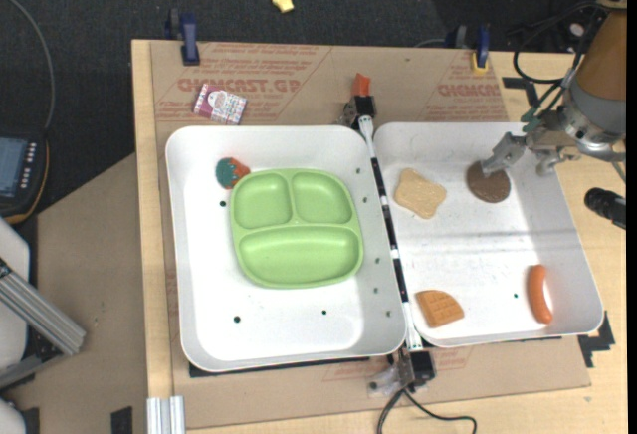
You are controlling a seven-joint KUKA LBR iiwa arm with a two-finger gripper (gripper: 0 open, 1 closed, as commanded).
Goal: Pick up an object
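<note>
Brown round cookie (488, 186): lies flat on the floor of the right bin (557, 318), near its far wall, directly under the gripper (497, 164), whose tip meets the cookie's upper edge. Whether the gripper is spread or closed, or has any grip on the cookie, cannot be told from this view.

Tan bread slice (419, 193): same bin, left of the gripper, well apart from the cookie.

Orange-brown wedge (438, 308): near the front of the right bin, below and left of the gripper.

Orange sausage (539, 294): by the right bin's front right wall, below and slightly right of the gripper.

Left bin (199, 303): far left of the gripper, holding a green three-compartment plate (295, 227) and a small round red-and-teal item (232, 171) just beside the plate's far left corner.

Pink-and-white packet (219, 104): on the cardboard sheet (299, 74) beyond the left bin.
</note>
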